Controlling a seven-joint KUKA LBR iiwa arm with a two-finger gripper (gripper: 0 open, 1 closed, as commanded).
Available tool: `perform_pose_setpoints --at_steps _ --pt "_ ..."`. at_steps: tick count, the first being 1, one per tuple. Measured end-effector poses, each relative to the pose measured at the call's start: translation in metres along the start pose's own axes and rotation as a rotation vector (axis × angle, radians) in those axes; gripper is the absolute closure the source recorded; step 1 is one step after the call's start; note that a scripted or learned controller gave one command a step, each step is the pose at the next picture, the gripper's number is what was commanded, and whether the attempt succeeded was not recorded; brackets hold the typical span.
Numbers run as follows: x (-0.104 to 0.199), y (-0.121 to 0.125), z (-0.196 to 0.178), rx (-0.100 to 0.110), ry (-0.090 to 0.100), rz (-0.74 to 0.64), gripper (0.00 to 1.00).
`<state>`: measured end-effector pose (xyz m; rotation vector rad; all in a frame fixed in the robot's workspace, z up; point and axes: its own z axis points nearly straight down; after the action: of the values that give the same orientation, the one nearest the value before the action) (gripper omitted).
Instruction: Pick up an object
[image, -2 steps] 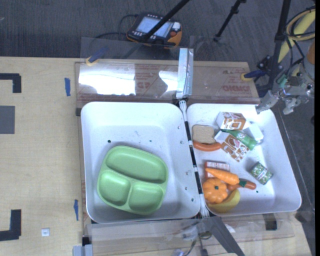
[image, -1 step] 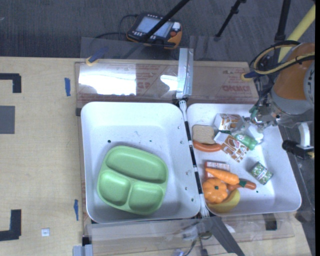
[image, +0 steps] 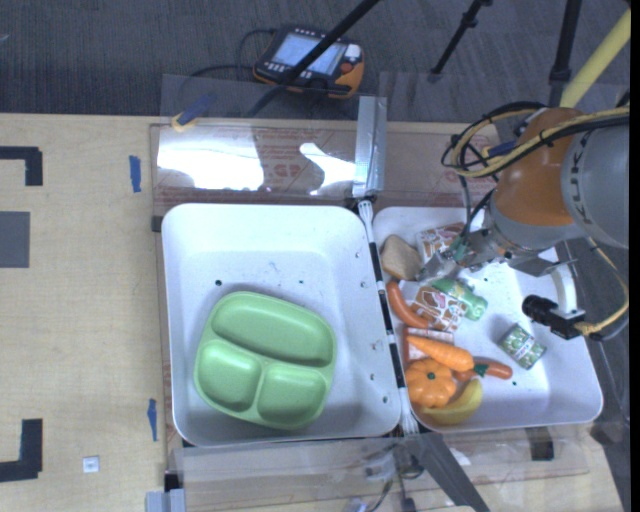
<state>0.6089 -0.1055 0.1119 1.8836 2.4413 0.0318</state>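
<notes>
The right bin (image: 570, 395) holds a pile of toy food. My gripper (image: 452, 258) hangs low over its far left part, right above a printed snack packet (image: 438, 243) and next to a brown bread piece (image: 399, 257). Just in front of it lie a green and white carton (image: 447, 303) and a red sausage (image: 402, 304). Nearer the front are a carrot (image: 444, 352), an orange pumpkin (image: 429, 386) and a banana (image: 464, 402). A small green box (image: 522, 344) lies alone to the right. Nothing is visibly lifted.
The left bin (image: 190, 240) holds a green divided plate (image: 264, 358) in its front half. A metal divider (image: 369, 150) stands behind the two bins. Cables (image: 490, 135) loop off the orange wrist band (image: 535, 180) at the right.
</notes>
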Motion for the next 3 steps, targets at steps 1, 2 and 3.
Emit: perform_pose_setpoints --at_steps 1,2,3 --pt "-0.036 0.043 0.012 0.092 0.052 -0.109 0.0" --pt "-0.044 0.044 0.0 0.082 0.033 -0.108 1.0" --pt "-0.018 -0.016 0.024 0.039 0.039 -0.356 1.0"
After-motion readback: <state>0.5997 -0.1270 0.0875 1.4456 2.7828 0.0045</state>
